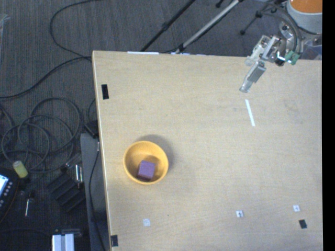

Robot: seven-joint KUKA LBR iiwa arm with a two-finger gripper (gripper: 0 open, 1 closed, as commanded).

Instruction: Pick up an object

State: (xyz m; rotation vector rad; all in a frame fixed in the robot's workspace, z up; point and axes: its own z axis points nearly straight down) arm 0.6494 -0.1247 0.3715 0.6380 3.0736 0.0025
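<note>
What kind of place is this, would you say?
Probably a robotics lab or test room: a robot arm with a gripper over a plain wooden table, loose cables on grey carpet, and a yellow bowl holding a purple block.

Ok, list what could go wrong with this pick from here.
1. The purple cube sits inside the yellow bowl, so the gripper may hit the rim or tip the bowl.
2. The gripper hangs near the table's far right corner, well away from the bowl; a long move could land off target.

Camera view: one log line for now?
gripper: top right, above table | holding: nothing seen | cube: in bowl | pick: not done
</note>
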